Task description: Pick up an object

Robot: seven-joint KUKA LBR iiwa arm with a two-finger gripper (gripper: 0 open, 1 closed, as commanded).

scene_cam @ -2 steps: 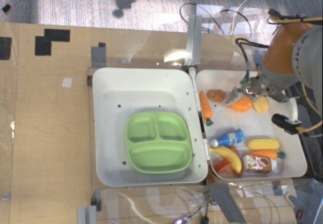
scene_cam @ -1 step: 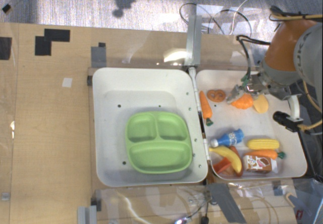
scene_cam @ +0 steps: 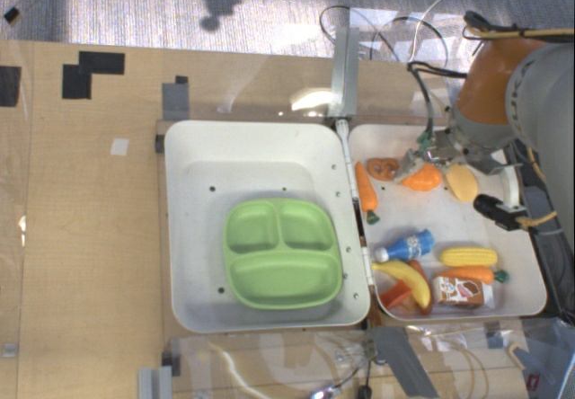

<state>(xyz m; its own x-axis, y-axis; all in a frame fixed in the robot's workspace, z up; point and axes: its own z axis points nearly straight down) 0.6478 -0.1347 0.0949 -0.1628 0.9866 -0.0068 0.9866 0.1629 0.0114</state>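
Note:
The right bin [scene_cam: 530, 298] holds several toy foods. An orange piece [scene_cam: 422, 178] lies near its back, with a red-brown slice [scene_cam: 384, 168] to its left and a pale yellow piece [scene_cam: 462, 181] to its right. My gripper [scene_cam: 426, 153] hangs just above the back edge of the orange piece, under the grey arm with its orange band [scene_cam: 490, 83]. Nothing is visibly lifted. A long carrot [scene_cam: 366, 190] lies along the bin's left wall.
Toward the front of the right bin are a blue bottle [scene_cam: 406, 246], a yellow corn cob [scene_cam: 469, 256], a banana [scene_cam: 404, 280] and a brown packet [scene_cam: 463, 291]. In the left bin [scene_cam: 193, 155] sits a green divided plate [scene_cam: 281, 253]. Cables run behind the bins.

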